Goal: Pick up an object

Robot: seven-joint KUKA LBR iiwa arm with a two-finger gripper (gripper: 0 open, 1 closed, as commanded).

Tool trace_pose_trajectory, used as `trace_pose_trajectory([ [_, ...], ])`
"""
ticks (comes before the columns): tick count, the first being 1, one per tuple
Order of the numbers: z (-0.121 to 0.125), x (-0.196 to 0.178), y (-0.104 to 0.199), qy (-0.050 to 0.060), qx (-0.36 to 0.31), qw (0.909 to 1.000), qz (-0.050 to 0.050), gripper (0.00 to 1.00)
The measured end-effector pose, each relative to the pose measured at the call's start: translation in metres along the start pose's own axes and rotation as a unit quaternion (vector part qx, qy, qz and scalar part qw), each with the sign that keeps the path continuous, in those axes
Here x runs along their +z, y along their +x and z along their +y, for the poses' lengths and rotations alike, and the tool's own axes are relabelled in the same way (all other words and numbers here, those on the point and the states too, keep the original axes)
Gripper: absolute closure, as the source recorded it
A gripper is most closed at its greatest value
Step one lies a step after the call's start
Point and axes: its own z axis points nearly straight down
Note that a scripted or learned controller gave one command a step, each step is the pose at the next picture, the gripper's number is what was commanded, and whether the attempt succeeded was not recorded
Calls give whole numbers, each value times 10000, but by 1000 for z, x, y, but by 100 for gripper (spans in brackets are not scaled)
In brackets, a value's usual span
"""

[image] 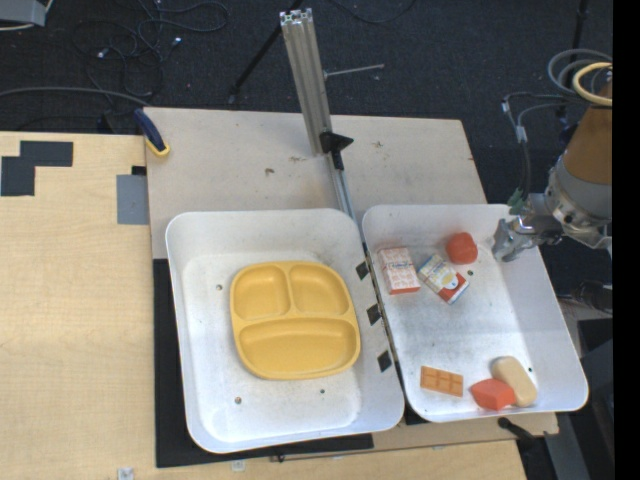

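Left of the right bin [560,313], a yellow divided plate [295,320]; inside that bin, two small cartons [398,270], an orange-red block [461,247] by its far rim, a wafer [442,380]; over its right rim, jaws [507,240], state unclear.

We see open floor mid-way down the right bin [540,308]; cartons [420,271] crowd its top, food pieces [495,386] its bottom edge.
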Motion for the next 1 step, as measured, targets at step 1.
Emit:
trace_pose_trajectory([
  [1,8,-9,57,20,-20,10000,18,100],
])
